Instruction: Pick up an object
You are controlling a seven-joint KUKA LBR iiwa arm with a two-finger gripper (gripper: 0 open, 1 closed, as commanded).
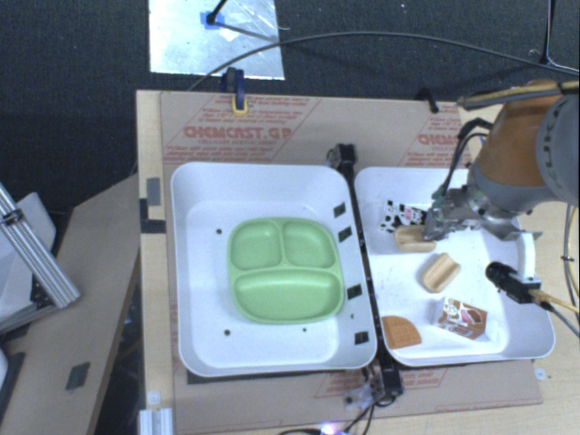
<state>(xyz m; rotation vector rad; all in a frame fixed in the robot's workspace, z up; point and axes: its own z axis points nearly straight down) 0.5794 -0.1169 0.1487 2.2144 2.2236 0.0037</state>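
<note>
Wooden block [410, 236] sat under the gripper [438, 223] in the right bin [535, 333].
You couldn't tell the gripper's state; crowding the cow-print carton [396, 215] risked a slipped grasp.

We take this for a robotics lab or test cell rather than a home or shop. Our landmark is the pair of shallow white plastic bins [272, 352], sitting side by side on a tan sheet of protective-papered board [272, 120] printed with red "CHEMCAST GP" lettering. Behind the bins, a blue and yellow clamp [236, 89] grips the board's far edge. Beyond that, dark carpet-like flooring [72, 62] carries a shiny square metal plate [181, 34]. Black cables [381, 36] trail across the floor behind the bins. Left of the bins we see a length of silver extruded aluminium framing [36, 252], typical of experimental rigs.
</note>
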